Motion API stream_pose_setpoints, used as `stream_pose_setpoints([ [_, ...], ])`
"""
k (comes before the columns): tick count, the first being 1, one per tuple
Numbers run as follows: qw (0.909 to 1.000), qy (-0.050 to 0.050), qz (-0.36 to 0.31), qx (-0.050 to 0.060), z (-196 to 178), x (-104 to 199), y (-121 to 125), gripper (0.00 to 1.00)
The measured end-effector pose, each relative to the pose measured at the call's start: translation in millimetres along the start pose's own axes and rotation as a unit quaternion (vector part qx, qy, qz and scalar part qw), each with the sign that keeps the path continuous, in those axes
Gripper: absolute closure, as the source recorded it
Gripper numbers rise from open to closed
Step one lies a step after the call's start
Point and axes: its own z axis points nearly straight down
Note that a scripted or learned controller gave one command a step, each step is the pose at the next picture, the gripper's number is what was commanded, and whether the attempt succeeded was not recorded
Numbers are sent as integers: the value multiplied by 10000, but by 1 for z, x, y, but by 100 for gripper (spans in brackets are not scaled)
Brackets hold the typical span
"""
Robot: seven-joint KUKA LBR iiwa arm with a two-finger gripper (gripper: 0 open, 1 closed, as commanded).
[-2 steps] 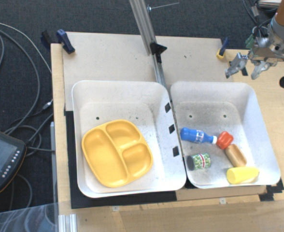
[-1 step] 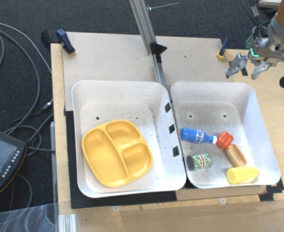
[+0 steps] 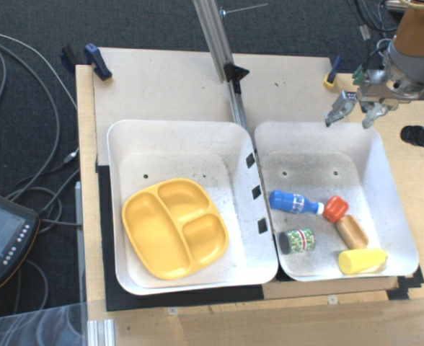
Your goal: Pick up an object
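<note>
Floor (image 3: pixel 32 13): dark grey carpet on all visible sides. Tabletop (image 3: pixel 169 85): pale wood, light board surface, scuffed. Aluminium post (image 3: pixel 212 20) rises at a slant from the tabletop's rear centre. Blue clamp (image 3: pixel 96 60) at the rear left corner. Black cables (image 3: pixel 24 121) trail across the carpet at left, near a handheld control pendant (image 3: pixel 3 236). Lighting even.

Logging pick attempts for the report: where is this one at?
Done: nothing visible yet. In hand: nothing; the gripper hangs open over the back rim of the right bin, nothing between its fingers. Left: the whole pick. The blue bottle, green can, red-capped brown piece and yellow block lie in that bin; the yellow tray sits in the left bin.
</note>
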Motion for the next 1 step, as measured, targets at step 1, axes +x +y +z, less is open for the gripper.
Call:
stream_pose_setpoints([
  [1, 10000, -2, 9, 2, 43, 2, -4, 0],
])
